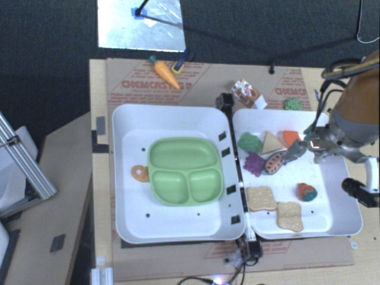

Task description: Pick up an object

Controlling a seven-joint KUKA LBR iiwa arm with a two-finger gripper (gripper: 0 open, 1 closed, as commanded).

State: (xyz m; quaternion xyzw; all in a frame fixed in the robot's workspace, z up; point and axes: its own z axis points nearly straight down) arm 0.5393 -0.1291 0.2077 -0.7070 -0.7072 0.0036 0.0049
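Note:
My gripper (pixel 295 151) hangs low over the right bin (pixel 338 218), near its upper middle. Its tip is just right of a pink-and-dark slice toy (pixel 274 162) and below an orange-red piece (pixel 290 138). I cannot tell whether it touches either one. Close by lie a tan wedge (pixel 272 141), a green leafy toy (pixel 250 142) and a purple grape bunch (pixel 254 164). Two toast pieces (pixel 260 198) (pixel 290 216) and a red-and-green fruit toy (pixel 306 191) lie toward the bin's front.
The left bin (pixel 127 218) holds a green divided plate (pixel 184 171) and a small pretzel (pixel 141 173). Behind the bins on the cardboard lie a carrot (pixel 166 74), a small snack box (pixel 246 92) and a green toy (pixel 292 104).

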